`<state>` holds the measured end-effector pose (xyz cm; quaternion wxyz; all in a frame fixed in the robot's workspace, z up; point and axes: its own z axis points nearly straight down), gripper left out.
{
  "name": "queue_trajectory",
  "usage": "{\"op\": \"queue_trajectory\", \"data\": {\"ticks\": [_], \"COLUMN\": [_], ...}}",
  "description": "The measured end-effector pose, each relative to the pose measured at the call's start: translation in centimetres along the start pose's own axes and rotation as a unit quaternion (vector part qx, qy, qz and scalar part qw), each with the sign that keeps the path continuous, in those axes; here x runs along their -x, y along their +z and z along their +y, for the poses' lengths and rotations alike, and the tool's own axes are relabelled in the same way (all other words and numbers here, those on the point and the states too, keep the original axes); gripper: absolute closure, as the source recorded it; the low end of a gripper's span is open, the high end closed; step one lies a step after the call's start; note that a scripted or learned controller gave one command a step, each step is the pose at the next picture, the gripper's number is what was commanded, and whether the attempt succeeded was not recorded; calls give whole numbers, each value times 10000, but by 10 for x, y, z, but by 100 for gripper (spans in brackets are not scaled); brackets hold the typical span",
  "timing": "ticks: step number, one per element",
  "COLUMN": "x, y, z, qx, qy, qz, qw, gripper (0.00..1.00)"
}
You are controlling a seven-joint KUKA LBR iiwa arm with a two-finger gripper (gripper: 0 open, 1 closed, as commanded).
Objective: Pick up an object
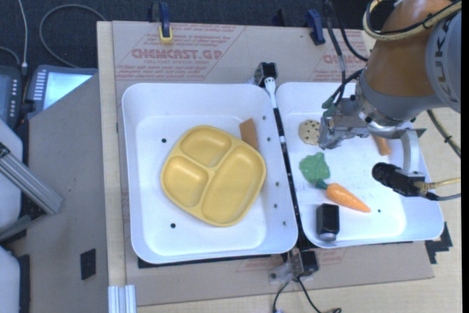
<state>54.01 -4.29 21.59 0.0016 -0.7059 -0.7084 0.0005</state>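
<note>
gripper [331, 134] poised in right bin [418, 227] | jaw state cannot be told | cookie [309, 130] just beside at 9 o'clock | carrot [346, 198] at 5 o'clock, axis 10–4

Both white bins [139, 179] look like smooth glossy plastic; yellow divided plate [212, 174] is smooth, slightly shiny plastic. Carrot [346, 197] and green leafy toy [315, 168] look plastic, semi-matt. Counter [190, 48] is matt brown board with printed lettering, upper centre.
</note>
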Motion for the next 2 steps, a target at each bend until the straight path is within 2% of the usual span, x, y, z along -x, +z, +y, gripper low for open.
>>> {"op": "queue_trajectory", "data": {"ticks": [1,2], "x": [-52,-103], "y": [7,10], "z": [-2,-16], "qx": [2,-1], "qy": [-8,0], "qz": [2,-2], "qw": [10000,10000], "gripper": [100,100]}}
